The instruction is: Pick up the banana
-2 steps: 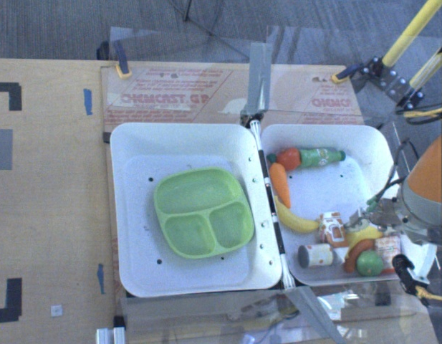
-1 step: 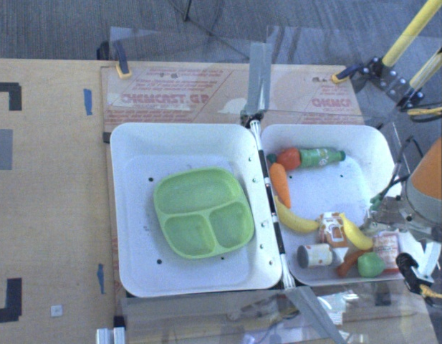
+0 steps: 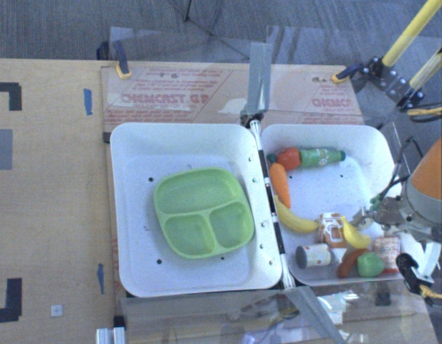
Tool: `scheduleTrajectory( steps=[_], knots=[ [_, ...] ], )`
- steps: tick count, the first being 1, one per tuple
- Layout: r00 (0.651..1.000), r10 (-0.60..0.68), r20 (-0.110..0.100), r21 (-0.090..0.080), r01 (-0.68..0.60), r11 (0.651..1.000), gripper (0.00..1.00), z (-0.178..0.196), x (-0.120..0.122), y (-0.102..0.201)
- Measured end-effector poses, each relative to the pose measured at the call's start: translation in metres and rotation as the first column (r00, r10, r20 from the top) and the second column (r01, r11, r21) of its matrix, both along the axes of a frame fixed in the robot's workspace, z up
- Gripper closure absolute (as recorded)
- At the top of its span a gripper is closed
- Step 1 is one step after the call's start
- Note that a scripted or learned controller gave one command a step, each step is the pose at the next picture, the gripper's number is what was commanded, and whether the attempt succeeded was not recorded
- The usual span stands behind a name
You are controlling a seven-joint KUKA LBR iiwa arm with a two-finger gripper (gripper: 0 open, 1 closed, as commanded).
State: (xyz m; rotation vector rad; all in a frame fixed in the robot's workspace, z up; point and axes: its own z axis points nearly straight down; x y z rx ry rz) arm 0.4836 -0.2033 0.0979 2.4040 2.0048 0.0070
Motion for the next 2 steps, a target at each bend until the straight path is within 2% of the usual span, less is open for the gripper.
scheduleTrajectory(
  steps=[1,2],
  knots=[
    [0.995,0.100,-0.006,-0.001,-0.100,0.995,0.00,-0.010,0.008,0.034],
    [0.995,0.100,-0.003,-0.005,-0.100,0.995,1.00,0.000,0.009,0.032]
  ],
)
